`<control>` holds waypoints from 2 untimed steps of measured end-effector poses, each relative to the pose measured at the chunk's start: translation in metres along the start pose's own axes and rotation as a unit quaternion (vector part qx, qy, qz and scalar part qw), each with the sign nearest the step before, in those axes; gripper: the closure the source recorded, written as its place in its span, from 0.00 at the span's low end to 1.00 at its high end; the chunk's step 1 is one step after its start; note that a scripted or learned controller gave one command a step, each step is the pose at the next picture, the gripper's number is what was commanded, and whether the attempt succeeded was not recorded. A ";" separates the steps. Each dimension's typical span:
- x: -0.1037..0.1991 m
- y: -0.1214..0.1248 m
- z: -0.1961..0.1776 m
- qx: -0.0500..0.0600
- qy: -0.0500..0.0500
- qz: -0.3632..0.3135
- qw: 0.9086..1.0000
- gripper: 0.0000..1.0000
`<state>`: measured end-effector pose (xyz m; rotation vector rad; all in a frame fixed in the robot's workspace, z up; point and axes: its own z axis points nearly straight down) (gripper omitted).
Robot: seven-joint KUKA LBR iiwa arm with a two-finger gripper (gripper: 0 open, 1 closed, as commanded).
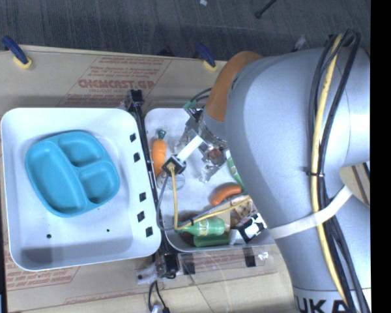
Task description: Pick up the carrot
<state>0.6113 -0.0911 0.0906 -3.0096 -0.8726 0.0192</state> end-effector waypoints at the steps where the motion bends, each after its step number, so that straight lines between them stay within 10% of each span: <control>1: 0.001 -0.002 -0.010 0.005 -0.001 -0.004 1.000 1.00; 2: 0.058 -0.043 -0.106 -0.003 0.008 0.029 1.000 1.00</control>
